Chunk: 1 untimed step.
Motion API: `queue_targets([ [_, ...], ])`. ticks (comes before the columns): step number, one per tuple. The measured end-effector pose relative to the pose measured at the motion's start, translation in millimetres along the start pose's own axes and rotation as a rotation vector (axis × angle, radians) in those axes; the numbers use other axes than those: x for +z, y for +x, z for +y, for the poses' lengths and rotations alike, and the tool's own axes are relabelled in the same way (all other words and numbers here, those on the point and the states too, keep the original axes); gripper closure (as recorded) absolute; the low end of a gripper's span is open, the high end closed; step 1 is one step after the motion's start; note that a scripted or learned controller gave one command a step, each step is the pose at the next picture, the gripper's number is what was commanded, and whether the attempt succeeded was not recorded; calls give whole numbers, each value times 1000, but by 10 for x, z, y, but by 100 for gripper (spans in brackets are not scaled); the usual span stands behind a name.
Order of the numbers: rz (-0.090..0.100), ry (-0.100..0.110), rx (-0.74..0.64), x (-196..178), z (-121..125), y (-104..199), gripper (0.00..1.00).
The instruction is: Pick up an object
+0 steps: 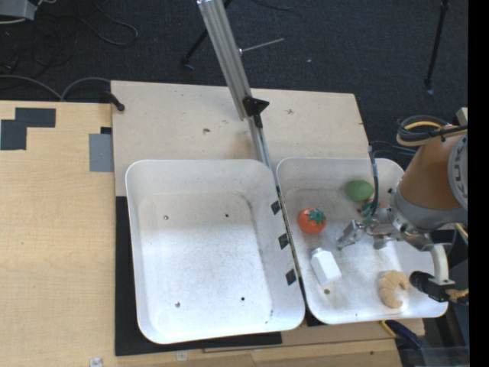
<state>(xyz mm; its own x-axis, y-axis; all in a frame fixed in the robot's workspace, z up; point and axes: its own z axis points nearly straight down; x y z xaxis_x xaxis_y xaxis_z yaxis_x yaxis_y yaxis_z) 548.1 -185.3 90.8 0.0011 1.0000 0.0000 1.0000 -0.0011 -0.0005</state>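
The right bin (336, 170) serves as the landmark; inside it the gripper (353, 234) hangs low over the floor near the bin's middle, reached in from the bin's right side by the grey arm (428, 186) with its orange band; its metal fingers point toward the bin's left wall, and whether they are parted or closed cannot be told; nothing is visibly between them; a red tomato-like object (312, 219) lies left of the gripper, close to the bin's left wall; a green round object (359, 189) sits toward the bin's far side, just above the gripper; a white block (325, 267) lies toward the bin's near left; a tan croissant-like object (393, 289) rests near the bin's near right corner; the left bin (153, 182) touches the right bin's left wall.
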Motion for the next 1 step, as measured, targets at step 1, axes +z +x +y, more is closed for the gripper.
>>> queue_targets([
  [1, 1, 0, 6, -112, -3, -9, 100],
])
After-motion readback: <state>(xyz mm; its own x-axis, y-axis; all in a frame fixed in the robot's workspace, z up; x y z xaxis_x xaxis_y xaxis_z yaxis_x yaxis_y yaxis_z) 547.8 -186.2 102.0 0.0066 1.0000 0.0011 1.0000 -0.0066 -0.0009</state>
